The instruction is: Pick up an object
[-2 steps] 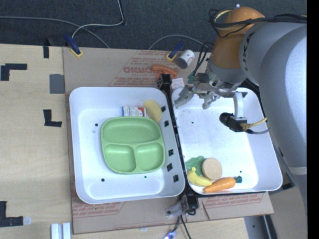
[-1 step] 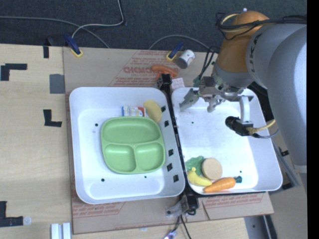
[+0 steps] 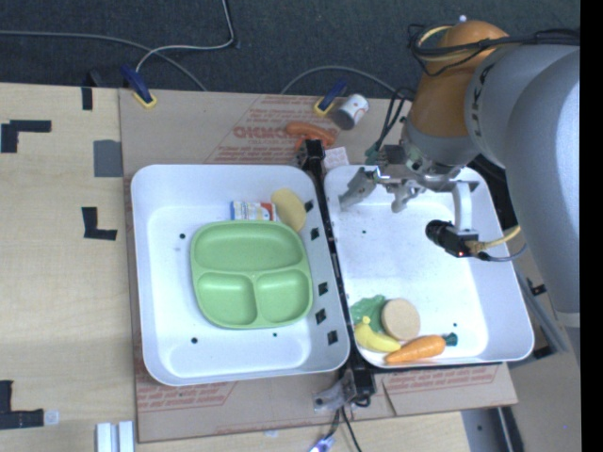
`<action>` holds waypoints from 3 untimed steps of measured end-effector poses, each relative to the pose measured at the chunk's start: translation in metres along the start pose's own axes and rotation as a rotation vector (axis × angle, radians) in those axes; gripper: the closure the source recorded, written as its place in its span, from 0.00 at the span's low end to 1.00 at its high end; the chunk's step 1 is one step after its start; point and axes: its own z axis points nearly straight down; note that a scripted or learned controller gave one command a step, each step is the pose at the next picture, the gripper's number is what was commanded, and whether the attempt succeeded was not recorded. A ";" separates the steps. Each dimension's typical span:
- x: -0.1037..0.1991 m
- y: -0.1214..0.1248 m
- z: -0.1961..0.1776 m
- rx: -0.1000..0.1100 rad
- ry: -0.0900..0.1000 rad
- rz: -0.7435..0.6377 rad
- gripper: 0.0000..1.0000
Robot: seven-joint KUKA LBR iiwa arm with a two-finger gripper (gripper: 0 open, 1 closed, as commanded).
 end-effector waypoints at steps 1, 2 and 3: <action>-0.042 0.001 0.096 -0.002 0.000 0.000 0.00; -0.042 0.039 0.099 -0.004 0.000 -0.002 0.00; -0.037 0.020 0.098 -0.004 -0.001 -0.001 0.00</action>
